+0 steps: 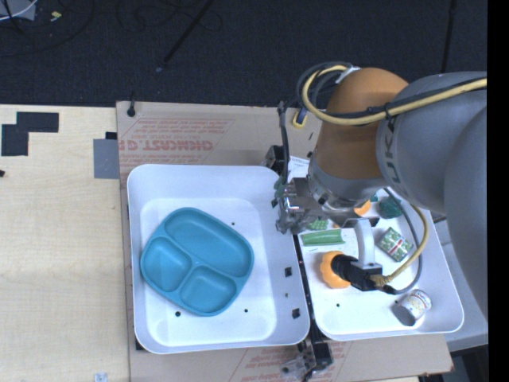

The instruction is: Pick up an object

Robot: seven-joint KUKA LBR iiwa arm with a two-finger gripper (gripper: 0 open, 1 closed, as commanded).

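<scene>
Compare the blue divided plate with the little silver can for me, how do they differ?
The blue divided plate lies flat in the left bin; the silver can lies tipped on its side in the right bin. The plate is far larger and matte blue; the can is small and shiny. Neither touches the arm.

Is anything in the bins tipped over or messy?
Yes, a little. The silver can lies on its side in the right bin, near its front corner. The blue divided plate sits crooked in the left bin, turned at an angle to the walls. Nothing looks spilled or broken.
</scene>
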